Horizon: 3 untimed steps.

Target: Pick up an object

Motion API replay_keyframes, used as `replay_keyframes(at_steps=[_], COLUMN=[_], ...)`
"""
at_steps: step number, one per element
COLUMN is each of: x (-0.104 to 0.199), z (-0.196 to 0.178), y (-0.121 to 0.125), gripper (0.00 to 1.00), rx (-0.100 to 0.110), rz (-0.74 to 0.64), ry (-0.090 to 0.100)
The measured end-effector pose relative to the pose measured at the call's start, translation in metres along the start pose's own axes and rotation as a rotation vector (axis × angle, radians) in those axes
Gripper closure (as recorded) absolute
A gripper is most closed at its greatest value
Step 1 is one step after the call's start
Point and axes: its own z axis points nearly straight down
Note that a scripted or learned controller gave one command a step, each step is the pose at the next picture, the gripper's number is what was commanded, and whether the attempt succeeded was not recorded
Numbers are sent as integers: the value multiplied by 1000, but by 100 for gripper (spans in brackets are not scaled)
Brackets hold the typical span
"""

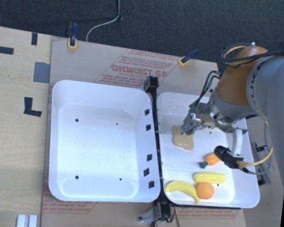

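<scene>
My gripper point(188, 127) hangs over the right bin point(170, 102), its tip just above the upper edge of a flat tan piece point(183, 140) that looks like a slice of bread. The piece lies on the bin floor. Toward the bin's front lie a yellow banana point(182, 189), an orange ball point(205, 190) and a corn cob point(209, 178). A small carrot point(211, 159) lies to the right of the tan piece, next to a black part of the arm.
The left bin point(97, 141) sits beside the right one, split from it by a black-clipped divider point(152, 137). Both rest on a cardboard sheet point(132, 70) with clamps at its back edge. The arm's bulk and cables fill the right side.
</scene>
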Motion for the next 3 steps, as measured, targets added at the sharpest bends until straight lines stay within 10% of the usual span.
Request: replay_keyframes(at_steps=[3], x=[0], z=[-28], y=[0], gripper=[100], rx=[3], rz=[-1], ry=[1])
